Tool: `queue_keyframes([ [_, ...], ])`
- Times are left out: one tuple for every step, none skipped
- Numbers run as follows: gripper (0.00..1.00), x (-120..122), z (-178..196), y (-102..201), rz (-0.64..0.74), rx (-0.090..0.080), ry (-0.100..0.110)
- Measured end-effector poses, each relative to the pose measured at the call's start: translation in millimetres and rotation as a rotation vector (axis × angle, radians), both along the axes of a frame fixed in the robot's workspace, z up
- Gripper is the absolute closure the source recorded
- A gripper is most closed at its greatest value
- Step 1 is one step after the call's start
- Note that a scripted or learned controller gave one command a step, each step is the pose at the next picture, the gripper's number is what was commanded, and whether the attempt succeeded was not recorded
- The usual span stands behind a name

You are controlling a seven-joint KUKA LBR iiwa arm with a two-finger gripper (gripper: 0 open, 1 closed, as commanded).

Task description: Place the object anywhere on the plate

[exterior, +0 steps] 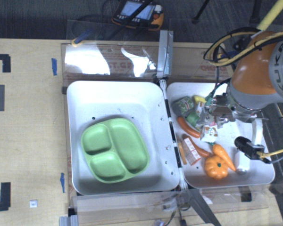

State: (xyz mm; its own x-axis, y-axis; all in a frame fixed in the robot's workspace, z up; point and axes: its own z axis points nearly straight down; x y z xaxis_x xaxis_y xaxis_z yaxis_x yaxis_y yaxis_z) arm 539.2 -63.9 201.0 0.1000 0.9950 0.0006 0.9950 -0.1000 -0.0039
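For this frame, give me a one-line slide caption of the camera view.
Arm's tool low over toy food in the right bin; green plate waits in the left bin.

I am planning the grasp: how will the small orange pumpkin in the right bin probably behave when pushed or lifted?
The pumpkin looks round and smooth, so it may roll or slip from two fingers. It lies against the carrot, so a push would likely move both. It looks like a toy, probably light.
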Motion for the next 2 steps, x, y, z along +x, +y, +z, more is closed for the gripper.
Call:
queue_keyframes([
  [1.00,76,10,79,0.022,-0.001,-0.003],
  [1.00,34,-18,128,-0.094,-0.001,0.002],
])
